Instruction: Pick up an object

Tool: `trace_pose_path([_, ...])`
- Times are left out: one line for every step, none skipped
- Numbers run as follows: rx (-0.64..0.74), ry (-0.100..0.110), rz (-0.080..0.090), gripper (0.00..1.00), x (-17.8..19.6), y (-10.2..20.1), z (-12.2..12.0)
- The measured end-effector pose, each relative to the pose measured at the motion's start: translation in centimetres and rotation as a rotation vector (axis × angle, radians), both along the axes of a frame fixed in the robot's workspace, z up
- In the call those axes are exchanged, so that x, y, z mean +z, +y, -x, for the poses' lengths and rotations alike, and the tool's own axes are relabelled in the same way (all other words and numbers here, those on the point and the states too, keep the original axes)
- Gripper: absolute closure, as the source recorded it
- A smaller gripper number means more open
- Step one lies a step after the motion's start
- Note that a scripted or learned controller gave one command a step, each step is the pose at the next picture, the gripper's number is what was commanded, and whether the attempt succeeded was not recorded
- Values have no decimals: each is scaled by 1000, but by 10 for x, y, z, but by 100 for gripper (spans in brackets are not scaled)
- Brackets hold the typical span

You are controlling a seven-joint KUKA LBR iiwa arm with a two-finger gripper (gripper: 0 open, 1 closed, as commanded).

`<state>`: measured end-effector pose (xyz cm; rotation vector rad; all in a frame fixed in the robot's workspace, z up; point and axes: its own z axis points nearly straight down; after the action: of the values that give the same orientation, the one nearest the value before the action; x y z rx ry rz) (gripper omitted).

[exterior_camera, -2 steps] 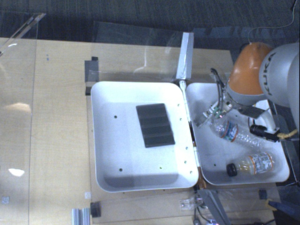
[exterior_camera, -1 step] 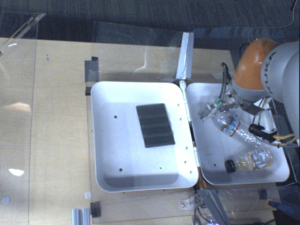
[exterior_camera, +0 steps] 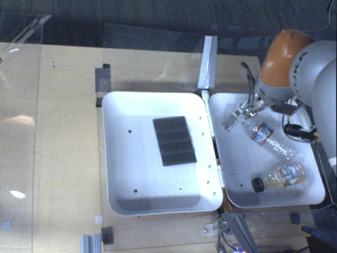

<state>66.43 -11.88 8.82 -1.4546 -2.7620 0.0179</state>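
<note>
A clear plastic bottle with a red and white label lies slanted in the right bin, its neck toward the bin's upper left. A second bottle with a black cap and amber contents lies near that bin's front wall. A dark grey ridged block lies flat in the middle of the left bin. My gripper hangs low over the back of the right bin, right at the neck end of the clear bottle. The wrist hides how it meets the bottle.
The grey arm with its orange band covers the right bin's back right corner. A black cable loops off the wrist over the bin's right side. A metal bar stands behind the gap between the bins.
</note>
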Motion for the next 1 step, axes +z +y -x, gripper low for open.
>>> trace_pose_path([32, -33, 0, 0, 0, -51, 25])
